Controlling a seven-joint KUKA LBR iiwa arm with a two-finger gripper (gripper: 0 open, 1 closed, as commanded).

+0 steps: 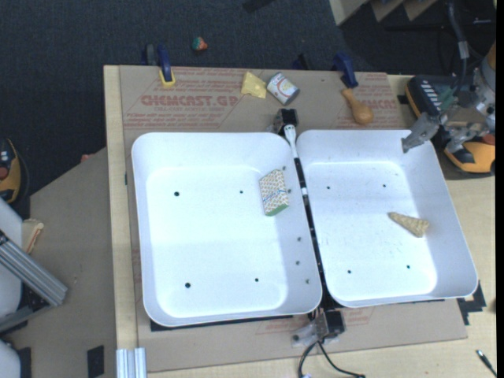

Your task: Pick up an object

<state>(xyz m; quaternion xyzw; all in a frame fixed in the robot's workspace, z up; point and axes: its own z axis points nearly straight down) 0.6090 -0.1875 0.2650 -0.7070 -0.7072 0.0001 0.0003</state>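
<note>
A small patterned packet (274,191) lies in the left bin (157,211), close to that bin's right wall. In the right bin (449,242) a tan wedge-shaped piece (409,224) rests toward the right side. My gripper (417,137) hangs over the right bin's far right corner, at the end of the arm that comes in from the right. It is well apart from the tan wedge and nothing shows in its grasp.
On the bench behind the bins lie a yellow wedge (253,85), a small white box (283,88) and a brown pear-shaped item (359,109). Blue clamps (164,63) hold the board's far edge. A black bracket (288,121) sits between the bins.
</note>
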